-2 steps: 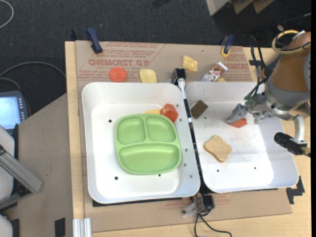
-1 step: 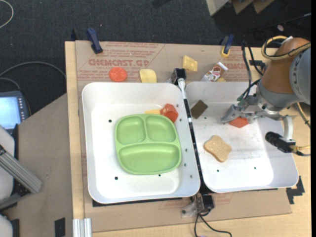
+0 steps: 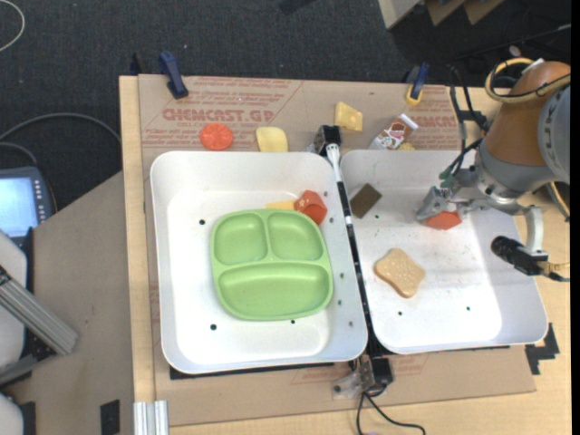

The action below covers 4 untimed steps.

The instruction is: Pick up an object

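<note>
My jaws (image 3: 441,208) sit low in the right bin (image 3: 471,329), over a red object (image 3: 444,220), seemingly touching it; whether they grip it I cannot tell.

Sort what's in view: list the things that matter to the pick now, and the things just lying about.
In play:
gripper, low in the right bin
red piece beneath it

Lying about:
toast slice
brown square
green divided plate in the left bin
orange piece behind the plate
orange disc and yellow pieces on the cardboard
</note>
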Each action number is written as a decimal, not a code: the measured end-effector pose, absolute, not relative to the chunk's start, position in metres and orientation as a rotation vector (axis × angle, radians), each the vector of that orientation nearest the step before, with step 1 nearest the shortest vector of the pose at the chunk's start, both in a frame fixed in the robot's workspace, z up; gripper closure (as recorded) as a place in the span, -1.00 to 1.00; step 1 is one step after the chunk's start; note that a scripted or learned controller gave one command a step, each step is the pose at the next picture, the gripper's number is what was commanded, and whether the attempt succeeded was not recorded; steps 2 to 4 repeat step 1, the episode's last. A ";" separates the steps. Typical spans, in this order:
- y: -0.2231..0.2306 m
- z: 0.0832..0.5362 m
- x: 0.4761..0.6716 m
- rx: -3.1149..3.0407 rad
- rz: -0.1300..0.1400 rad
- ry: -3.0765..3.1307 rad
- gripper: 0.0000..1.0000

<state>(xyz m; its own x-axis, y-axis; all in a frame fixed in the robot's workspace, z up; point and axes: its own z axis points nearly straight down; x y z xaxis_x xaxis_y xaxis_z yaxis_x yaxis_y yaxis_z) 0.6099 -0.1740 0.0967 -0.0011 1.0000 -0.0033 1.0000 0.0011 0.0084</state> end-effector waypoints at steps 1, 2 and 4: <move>-0.108 0.150 0.628 2.211 0.007 2.224 1.00; -0.108 0.150 0.628 2.211 0.007 2.224 1.00; -0.108 0.150 0.628 2.211 0.007 2.224 1.00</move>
